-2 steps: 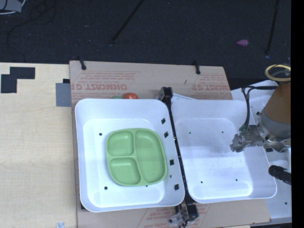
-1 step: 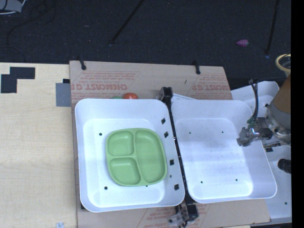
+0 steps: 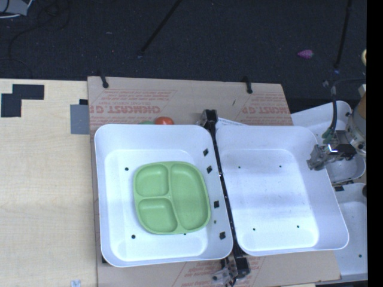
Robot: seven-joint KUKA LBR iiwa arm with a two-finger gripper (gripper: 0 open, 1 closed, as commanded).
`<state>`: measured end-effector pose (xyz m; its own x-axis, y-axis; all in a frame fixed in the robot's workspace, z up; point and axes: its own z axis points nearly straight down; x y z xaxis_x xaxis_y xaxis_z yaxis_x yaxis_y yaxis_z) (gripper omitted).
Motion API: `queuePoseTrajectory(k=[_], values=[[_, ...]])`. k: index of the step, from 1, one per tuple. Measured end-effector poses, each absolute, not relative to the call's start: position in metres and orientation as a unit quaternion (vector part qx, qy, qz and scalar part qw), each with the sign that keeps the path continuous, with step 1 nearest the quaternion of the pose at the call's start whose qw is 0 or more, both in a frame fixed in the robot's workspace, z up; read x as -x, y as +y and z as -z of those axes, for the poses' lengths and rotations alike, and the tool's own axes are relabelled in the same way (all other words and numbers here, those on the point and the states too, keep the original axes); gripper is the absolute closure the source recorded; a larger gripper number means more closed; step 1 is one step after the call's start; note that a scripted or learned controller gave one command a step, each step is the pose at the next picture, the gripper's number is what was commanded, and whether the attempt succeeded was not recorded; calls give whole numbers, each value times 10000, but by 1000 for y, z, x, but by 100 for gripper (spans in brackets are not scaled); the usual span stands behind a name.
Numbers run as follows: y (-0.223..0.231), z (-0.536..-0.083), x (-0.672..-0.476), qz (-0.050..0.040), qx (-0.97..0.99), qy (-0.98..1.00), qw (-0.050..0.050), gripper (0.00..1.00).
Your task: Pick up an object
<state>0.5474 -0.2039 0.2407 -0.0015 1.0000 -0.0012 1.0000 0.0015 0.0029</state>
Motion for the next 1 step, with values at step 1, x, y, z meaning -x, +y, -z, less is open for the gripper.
queuePoseTrajectory(k=[1], values=[[-155,-234,-560,1,-7057,7085,-16,100]])
